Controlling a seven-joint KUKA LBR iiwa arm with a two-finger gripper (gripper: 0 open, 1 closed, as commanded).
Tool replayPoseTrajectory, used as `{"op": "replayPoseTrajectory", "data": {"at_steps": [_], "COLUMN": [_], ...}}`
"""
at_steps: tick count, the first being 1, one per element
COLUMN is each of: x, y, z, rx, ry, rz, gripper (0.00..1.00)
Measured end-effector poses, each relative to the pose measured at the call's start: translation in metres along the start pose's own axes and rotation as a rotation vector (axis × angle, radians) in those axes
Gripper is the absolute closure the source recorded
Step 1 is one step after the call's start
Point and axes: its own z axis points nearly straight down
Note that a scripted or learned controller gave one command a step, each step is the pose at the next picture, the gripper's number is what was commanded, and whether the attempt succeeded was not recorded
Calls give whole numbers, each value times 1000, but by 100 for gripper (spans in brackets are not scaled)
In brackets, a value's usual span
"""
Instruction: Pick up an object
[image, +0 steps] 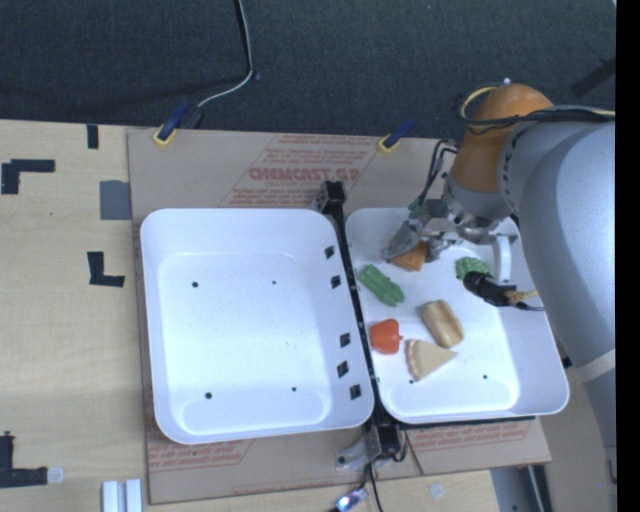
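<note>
Camera view, gripper (412, 243) over brown chunk (409, 260) (rounded), smooth white bin (520, 385)

The arm (570, 220) was a bulky, rounded shell of smooth pale grey, with a glossy orange band (495, 135) above the wrist. Thin dark cables ran beside the wrist, and the gripper (425, 235) was small, angular grey metal
</note>
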Motion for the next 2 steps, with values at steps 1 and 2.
{"op": "replayPoseTrajectory", "data": {"at_steps": [1,2], "x": [0,0], "y": [-1,-2], "z": [-6,-12], "rx": [6,12], "ry": [-1,-3], "rz": [-1,-2], "gripper": [100,100]}}
